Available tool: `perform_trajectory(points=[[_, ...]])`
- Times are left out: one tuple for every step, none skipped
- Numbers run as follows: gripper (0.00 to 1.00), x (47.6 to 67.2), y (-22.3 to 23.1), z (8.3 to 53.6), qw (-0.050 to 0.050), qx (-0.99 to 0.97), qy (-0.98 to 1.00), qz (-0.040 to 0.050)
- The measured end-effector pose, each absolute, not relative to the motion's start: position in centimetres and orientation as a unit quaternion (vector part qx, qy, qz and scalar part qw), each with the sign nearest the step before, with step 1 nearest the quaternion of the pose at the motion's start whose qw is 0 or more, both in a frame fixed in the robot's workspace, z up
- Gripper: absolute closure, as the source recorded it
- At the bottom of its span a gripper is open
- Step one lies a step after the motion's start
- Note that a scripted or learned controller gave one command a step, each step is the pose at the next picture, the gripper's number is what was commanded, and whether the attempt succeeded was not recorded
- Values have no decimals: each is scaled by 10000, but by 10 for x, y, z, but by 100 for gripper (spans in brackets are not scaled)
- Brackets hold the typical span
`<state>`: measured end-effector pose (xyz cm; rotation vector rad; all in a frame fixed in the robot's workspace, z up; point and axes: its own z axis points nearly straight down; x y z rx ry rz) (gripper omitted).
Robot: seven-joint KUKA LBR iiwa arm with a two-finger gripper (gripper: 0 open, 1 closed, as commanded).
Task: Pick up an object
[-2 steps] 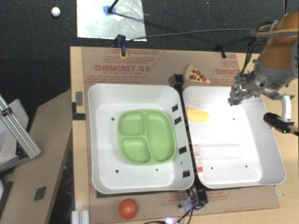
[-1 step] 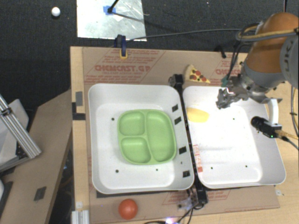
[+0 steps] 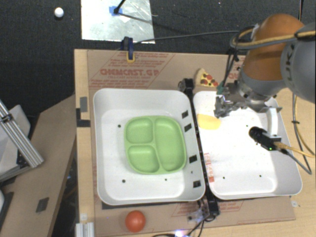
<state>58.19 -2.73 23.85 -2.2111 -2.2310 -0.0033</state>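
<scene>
1. camera view, the step in hand: the arm (image 3: 271, 43) is reaching in from the right and is holding the gripper (image 3: 220, 107) over the far left corner of the right bin (image 3: 247, 172). i am judging this as the approach step, because nothing is showing in the gripper.
2. camera view, the end effector: the gripper is small and dark from this angle, so i cannot tell how wide it is standing.
3. camera view, the task's thing: a flat yellow piece (image 3: 209, 122) is lying on the floor of the right bin, near its left wall, just beside and below the gripper. it is looking like the nearest thing to pick.
4. camera view, the next move: in my judgement the gripper is needing to shift a little toward the left wall and go down over the yellow piece. the piece is looking thin, so a grasp is likely needing to go very low.
5. camera view, what is standing in the way: the left wall of the right bin is close to the piece and may be limiting the room.
6. camera view, other things: a green plate (image 3: 154, 144) is lying in the left bin (image 3: 106, 181). a pizza slice toy (image 3: 206, 78) and an orange ball (image 3: 135, 220) are lying on the bench (image 3: 148, 70), outside both bins.
</scene>
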Motion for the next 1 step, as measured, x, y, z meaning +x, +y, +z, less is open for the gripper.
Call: perform_trajectory(points=[[100, 568, 31, 229, 10, -7036, -7106, -4]])
